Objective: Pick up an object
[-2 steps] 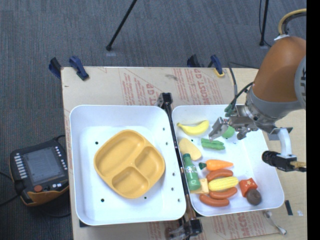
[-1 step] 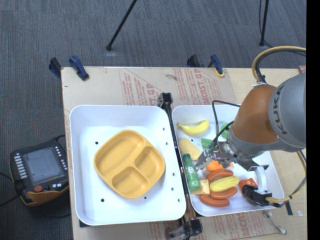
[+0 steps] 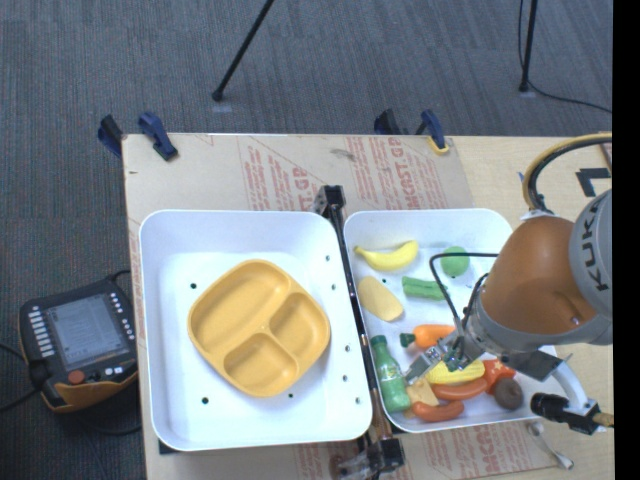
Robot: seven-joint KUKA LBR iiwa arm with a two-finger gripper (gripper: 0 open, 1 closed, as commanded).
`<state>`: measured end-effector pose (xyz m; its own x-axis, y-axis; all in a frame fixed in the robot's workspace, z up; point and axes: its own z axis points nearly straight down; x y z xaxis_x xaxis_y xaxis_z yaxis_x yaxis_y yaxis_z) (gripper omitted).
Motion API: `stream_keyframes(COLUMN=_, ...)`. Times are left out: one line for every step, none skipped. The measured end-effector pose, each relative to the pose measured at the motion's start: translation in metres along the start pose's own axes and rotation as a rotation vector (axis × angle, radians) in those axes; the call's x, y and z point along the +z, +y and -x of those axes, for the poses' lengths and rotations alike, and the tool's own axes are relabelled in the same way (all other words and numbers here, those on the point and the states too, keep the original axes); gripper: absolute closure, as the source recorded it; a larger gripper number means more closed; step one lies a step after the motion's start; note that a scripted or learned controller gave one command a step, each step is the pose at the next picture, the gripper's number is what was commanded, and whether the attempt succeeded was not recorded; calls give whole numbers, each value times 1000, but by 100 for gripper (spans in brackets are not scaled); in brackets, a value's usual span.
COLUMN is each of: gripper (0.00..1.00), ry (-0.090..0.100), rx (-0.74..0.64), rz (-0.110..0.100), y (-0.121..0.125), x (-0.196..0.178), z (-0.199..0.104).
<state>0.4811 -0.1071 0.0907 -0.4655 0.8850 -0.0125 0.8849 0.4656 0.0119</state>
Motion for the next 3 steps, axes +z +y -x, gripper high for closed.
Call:
stream_keyframes(gripper=100, ry=9, rx=2, rz=-6, y=0, x=-7, z=-1)
stream_keyframes(gripper=100, ry=12, rx=300, rz=-16, y=-8, x=-210, z=57)
stream_keyframes(gripper=100, ry=16, rx=126, rz=-17, y=-21, x=-157, z=36)
